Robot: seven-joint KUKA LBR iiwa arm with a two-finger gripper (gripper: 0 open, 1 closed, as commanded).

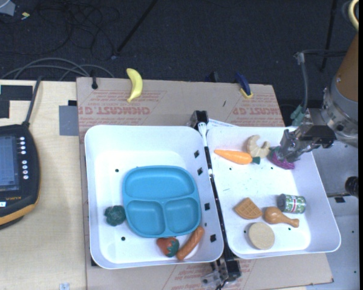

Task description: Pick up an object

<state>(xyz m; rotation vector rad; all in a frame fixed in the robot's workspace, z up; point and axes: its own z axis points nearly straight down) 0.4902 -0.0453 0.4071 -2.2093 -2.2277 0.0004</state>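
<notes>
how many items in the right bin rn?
7: carrot and mushroom at the far side, purple piece under the gripper, can, waffle, drumstick, round cookie near. The gripper may hide more.

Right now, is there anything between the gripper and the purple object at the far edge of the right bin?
Nothing visible stands between them. The gripper is directly over the purple object, at the far right edge of the right bin. The nearest neighbours, the beige piece and the carrot, lie off to the side.
</notes>
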